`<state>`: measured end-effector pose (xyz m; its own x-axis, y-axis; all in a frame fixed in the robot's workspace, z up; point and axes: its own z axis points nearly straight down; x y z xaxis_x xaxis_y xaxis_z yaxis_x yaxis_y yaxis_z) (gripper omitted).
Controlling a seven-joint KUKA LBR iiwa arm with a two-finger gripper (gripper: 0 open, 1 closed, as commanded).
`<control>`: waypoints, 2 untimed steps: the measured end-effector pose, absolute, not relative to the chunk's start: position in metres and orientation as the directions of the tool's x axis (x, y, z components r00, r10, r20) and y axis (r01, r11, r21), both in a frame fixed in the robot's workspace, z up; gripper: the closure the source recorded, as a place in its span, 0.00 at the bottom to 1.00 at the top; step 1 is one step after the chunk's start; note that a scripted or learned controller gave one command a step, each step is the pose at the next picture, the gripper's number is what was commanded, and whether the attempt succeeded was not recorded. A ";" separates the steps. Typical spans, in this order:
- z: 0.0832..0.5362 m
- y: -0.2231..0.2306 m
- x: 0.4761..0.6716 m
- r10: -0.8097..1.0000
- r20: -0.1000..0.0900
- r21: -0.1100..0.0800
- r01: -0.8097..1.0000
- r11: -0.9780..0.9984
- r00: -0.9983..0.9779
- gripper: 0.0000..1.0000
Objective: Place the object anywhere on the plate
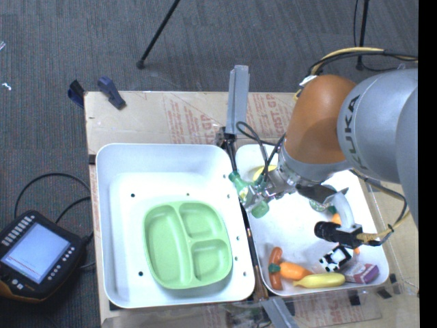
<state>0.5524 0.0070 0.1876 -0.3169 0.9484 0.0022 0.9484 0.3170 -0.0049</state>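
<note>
**Arm hovers over right bin**

You see the grey two-finger gripper (pixel 254 198) above the right white bin (pixel 308 219); whether its jaws are apart cannot be told. The pale green 3-compartment plastic plate (pixel 186 244) sits in the left white bin (pixel 123 183).

Black letters "KUKA" are showing, running sideways, on the grey metal robot arm (pixel 372 125); red print on the brown cardboard-covered tabletop (pixel 179 118) is appearing reversed and unreadable
</note>
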 end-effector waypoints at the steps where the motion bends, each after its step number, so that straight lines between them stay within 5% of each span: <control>1: 0.186 0.073 0.544 0.960 0.001 -0.005 0.960 0.278 -0.278 1.00; 2: 0.115 0.120 0.564 0.999 0.000 -0.007 0.999 0.052 -0.052 1.00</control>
<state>0.5645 0.1198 0.1154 -0.0518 0.9987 -0.0003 0.9986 0.0518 -0.0072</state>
